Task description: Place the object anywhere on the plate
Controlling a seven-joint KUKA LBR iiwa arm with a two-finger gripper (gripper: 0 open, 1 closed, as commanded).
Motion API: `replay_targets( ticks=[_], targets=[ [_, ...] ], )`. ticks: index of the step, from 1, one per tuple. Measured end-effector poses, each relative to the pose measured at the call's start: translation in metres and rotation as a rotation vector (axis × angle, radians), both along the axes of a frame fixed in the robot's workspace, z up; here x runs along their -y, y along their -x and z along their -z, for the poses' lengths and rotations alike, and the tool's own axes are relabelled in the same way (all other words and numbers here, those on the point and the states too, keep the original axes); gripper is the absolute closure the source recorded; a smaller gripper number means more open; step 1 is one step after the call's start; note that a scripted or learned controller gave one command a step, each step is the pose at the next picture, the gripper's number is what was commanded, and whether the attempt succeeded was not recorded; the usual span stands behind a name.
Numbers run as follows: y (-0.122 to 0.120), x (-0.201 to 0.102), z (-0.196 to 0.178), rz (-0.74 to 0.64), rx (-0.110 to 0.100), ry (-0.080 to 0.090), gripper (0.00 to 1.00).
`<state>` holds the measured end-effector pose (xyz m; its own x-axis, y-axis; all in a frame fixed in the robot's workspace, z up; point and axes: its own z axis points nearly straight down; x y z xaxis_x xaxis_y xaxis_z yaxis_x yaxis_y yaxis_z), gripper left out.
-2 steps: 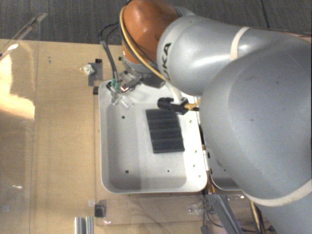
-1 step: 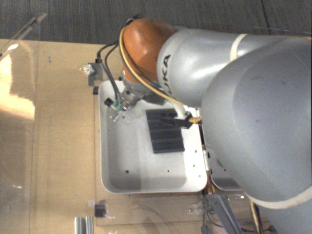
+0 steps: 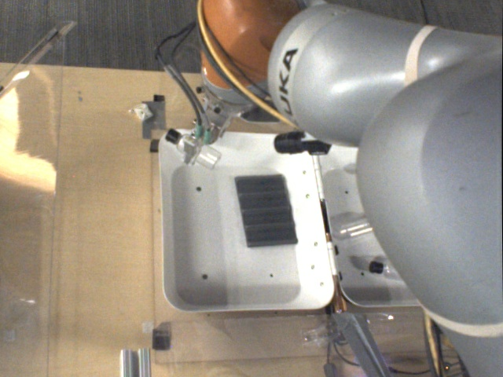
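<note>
A dark grey ribbed plate [image 3: 266, 210] lies flat near the middle of the left white bin [image 3: 189, 289]. My gripper [image 3: 198, 146] hangs over the bin's upper left corner, up and to the left of the plate and well apart from it. A small pale, partly clear piece [image 3: 206, 157] shows at the gripper's tip; whether it is a held object or part of the gripper is not discernible. The big grey arm with its orange band covers the top and right of the view.
The right bin [image 3: 346, 289] is mostly hidden under the arm; a pale cylinder [image 3: 354, 228] and a small black item [image 3: 376, 267] lie in it. A small black bracket [image 3: 156, 120] stands on the wooden bench beside the left bin's upper corner.
</note>
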<state>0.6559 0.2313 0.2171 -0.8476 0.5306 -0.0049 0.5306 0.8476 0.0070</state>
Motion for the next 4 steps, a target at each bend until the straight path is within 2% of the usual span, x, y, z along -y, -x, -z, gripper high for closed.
replay_targets(
  ticks=[1, 2, 3, 4],
  targets=[
    [0.028, -0.005, 0.046, 0.431, -0.005, -0.001, 1.0],
    [-0.007, 0.004, 0.058, -0.013, -0.002, 0.001, 1.0],
    [0.038, -0.004, 0.08, -0.725, 0.002, 0.004, 1.0],
    [-0.009, -0.005, 0.037, -1.212, 0.008, 0.007, 1.0]
  ],
)
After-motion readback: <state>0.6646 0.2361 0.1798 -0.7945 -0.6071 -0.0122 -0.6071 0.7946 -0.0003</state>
